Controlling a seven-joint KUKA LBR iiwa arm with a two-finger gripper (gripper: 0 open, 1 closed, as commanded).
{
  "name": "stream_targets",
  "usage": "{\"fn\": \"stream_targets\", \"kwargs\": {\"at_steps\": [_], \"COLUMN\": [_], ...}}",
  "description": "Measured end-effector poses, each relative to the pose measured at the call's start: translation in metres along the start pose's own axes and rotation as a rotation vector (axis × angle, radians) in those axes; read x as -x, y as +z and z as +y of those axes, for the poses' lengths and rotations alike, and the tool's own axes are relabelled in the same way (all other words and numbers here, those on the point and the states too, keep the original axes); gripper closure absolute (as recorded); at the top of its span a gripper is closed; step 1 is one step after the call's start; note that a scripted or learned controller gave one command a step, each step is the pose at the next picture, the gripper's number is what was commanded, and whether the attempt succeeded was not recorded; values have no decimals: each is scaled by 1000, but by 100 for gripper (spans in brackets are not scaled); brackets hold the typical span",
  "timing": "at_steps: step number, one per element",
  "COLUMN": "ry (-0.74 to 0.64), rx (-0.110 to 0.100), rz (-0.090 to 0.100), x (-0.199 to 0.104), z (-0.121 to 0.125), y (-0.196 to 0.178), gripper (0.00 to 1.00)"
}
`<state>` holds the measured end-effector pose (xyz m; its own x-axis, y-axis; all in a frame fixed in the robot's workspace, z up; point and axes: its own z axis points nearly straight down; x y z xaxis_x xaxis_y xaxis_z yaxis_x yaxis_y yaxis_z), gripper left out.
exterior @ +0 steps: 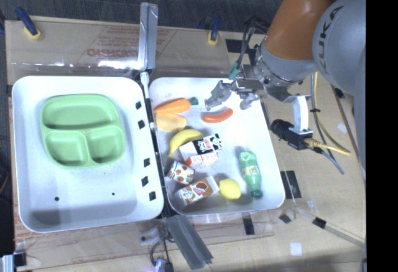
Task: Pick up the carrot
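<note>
The carrot [172,105] is orange with a small green end and lies at the back left of the right bin [268,140], close to the divider. My gripper [231,96] hangs over the back of that bin, to the right of the carrot and just above a red sausage [217,116]. Its two fingers [215,96] are spread apart with nothing between them. The gripper and the carrot are clearly apart.
The right bin also holds a pale yellow piece [170,121], a banana [185,139], small cartons [199,150], a lemon [229,188] and a green bottle [250,171]. A green divided plate [83,128] sits in the left bin [37,202].
</note>
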<state>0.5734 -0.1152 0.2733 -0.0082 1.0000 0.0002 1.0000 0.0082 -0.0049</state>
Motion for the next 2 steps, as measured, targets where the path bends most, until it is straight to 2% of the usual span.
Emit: {"fn": "stream_targets", "kwargs": {"at_steps": [1,2], "ry": [135,-129], "rx": [2,0], "rz": [-1,-1], "x": [-62,-108], "z": [21,57], "y": [-49,78], "gripper": [0,0]}}
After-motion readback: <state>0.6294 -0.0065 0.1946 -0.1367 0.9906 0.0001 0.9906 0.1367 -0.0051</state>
